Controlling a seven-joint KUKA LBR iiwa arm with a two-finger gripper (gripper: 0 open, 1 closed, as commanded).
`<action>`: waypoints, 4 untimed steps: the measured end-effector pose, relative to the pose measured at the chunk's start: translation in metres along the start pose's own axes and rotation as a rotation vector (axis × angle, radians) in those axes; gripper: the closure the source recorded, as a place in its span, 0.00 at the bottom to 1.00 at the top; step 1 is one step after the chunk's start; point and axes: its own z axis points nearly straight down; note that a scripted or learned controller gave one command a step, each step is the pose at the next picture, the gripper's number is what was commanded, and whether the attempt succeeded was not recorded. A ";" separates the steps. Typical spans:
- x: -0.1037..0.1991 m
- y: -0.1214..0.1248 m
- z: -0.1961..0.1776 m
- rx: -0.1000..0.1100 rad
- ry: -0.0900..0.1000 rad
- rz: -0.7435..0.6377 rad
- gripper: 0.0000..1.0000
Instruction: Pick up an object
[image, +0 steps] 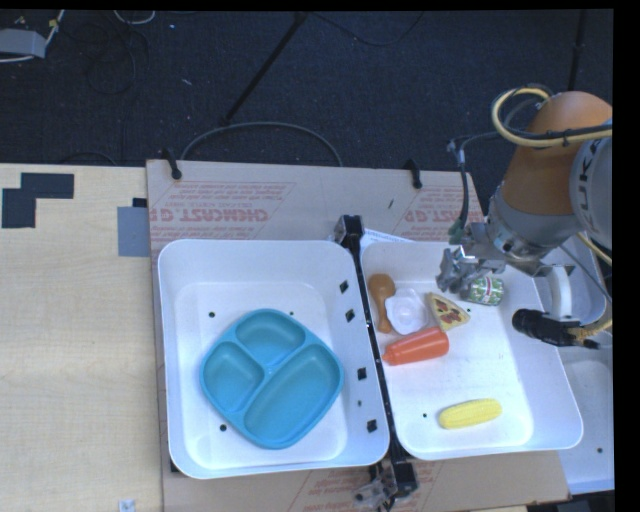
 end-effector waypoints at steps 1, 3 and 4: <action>0.058 -0.005 -0.011 0.002 0.000 0.000 1.00; 0.162 -0.035 -0.021 0.003 -0.001 0.000 1.00; 0.219 -0.045 -0.026 0.001 -0.001 -0.001 1.00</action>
